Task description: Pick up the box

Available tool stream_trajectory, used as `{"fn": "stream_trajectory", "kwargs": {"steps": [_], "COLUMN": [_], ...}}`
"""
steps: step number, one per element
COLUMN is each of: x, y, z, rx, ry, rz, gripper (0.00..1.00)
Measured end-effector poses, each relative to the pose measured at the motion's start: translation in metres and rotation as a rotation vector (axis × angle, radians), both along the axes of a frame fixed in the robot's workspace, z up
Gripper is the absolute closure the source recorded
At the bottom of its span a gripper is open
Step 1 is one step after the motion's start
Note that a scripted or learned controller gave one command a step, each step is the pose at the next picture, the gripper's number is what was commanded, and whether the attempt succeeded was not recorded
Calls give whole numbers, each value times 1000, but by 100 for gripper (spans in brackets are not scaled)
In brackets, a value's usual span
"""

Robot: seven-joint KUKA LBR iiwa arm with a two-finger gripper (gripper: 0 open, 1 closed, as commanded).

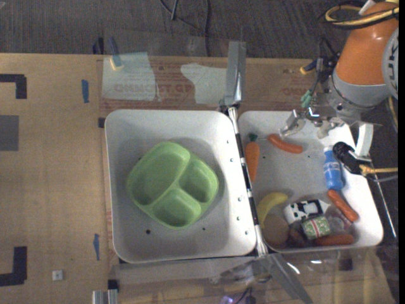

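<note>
Currently my gripper [308,120] sits upper right of frame (finger state: can't tell); box [305,210] lies well below, lower right, long axis roughly left-right.

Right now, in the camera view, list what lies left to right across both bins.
Green divided plate → carrot → banana → black-and-white box → blue bottle. The gripper hangs over the right bin's far edge.

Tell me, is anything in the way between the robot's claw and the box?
Nothing lies on the bin floor between the gripper and the box. The box is crowded, though: a banana on its left, a green packet touching it in front.
</note>
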State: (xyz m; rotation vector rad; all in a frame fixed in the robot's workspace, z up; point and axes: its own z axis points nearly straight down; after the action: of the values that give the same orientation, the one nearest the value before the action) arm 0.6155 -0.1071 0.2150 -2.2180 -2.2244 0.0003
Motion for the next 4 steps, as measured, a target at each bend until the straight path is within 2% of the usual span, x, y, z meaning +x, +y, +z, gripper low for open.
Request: {"fn": "stream_trajectory", "kwargs": {"steps": [1, 2, 3, 4], "x": [-73, -76, -9, -59], "y": [-23, -68, -85, -49], "z": [-86, -124, 48, -129], "rx": [0, 27, -2, 3], "ry": [1, -9, -2, -3], "rz": [-150, -132, -369, -538], "gripper": [0, 0, 0, 0]}}
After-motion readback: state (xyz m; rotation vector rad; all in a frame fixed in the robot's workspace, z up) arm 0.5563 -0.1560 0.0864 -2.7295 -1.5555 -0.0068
